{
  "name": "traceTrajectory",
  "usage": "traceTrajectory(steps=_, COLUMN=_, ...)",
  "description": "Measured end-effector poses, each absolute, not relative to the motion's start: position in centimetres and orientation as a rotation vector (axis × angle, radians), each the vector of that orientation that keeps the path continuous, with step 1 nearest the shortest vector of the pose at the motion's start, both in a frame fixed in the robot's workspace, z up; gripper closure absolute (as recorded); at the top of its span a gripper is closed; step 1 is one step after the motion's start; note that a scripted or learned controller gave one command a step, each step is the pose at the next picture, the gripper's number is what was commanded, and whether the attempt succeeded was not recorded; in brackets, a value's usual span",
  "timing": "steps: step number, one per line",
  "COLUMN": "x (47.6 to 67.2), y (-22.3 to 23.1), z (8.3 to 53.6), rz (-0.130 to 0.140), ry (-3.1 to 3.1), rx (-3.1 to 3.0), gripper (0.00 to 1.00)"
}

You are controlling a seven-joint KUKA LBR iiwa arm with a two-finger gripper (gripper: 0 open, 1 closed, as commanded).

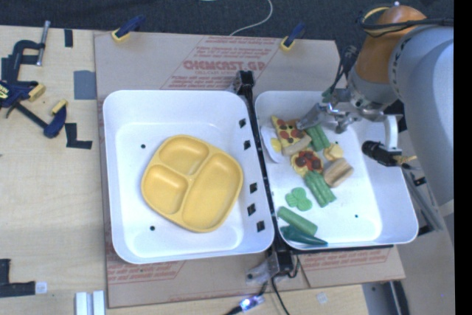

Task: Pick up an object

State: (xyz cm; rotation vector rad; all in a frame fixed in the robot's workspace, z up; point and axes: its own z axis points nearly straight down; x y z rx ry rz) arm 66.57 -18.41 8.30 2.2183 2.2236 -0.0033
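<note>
Toys of plastic food lie in a heap in the right white bin [383, 221]: a pizza slice with red dots [289, 133], a long green pickle [319, 188], a tan bread roll [338, 172]. You have lifted none of them yet, so the whole pick remains. The gripper [330, 113] hangs over the heap's upper edge, near the pizza slice. Whether its fingers are spread or closed, you cannot tell; nothing is seen between them. The yellow divided plate [193, 181] lies in the left bin [129, 158], well apart.

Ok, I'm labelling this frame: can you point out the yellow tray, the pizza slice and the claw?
Yellow tray [193, 182]: camera view, centre where its dividers meet.
Pizza slice [288, 133]: camera view, middle of the topping.
Claw [313, 117]: camera view, at its tip above the food.
</note>
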Motion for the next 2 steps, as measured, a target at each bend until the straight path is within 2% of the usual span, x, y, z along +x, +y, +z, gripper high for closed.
traceTrajectory(steps=1, x=66.8, y=-18.3, z=9.7, rz=0.003, ry=2.225, rx=2.215, gripper=1.0)
traceTrajectory(steps=2, x=66.8, y=-18.1, z=16.2, rz=0.005, ry=2.22, rx=2.216, gripper=1.0)
